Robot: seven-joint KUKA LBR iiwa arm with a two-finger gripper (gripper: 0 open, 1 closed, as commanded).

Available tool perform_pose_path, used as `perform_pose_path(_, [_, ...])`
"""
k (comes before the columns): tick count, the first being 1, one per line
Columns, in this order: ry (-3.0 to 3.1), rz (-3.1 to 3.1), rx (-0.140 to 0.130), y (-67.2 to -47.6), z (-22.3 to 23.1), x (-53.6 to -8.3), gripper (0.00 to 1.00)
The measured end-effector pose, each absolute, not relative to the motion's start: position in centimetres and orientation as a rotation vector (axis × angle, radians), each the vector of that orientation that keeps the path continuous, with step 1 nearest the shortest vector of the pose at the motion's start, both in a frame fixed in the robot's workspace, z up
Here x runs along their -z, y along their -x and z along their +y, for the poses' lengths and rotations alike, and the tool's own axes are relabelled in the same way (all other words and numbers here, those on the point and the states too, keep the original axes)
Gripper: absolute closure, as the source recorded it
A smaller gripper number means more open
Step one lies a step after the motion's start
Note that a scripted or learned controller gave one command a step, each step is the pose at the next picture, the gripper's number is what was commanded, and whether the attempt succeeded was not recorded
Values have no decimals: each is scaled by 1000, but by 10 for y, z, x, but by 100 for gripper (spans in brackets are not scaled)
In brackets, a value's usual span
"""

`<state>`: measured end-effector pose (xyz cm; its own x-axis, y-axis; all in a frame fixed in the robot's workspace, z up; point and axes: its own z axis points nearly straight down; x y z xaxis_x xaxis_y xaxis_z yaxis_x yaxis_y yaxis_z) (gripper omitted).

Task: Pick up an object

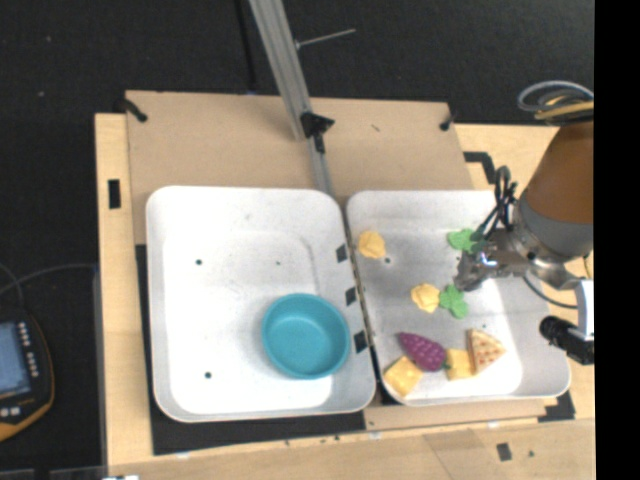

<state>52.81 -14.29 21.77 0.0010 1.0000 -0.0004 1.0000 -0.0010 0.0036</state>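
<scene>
The right bin [400, 218] holds several small toys: a yellow piece [372, 244] near its left wall, a yellow shell-like piece [426, 297], a green piece [461, 238], another green piece [456, 304], a purple grape bunch [422, 350], a yellow block [403, 375] and a pizza-slice toy [484, 349]. My gripper [469, 274] hangs low over the right bin, between the two green pieces and just right of the shell-like piece. Its fingertips are too small and dark to make out.
The left bin [200, 228] holds a blue bowl [304, 335] near its front right corner. A metal pole [285, 63] slants up from the bins' shared back edge. A handheld controller [18, 363] lies off the bench at far left.
</scene>
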Motion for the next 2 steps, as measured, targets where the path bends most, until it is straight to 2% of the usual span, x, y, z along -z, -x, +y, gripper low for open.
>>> perform_pose_path(1, [-2217,2224,-2,-524,-93,-214,100])
perform_pose_path(2, [-2218,2224,-2,-536,-38,-218,100])
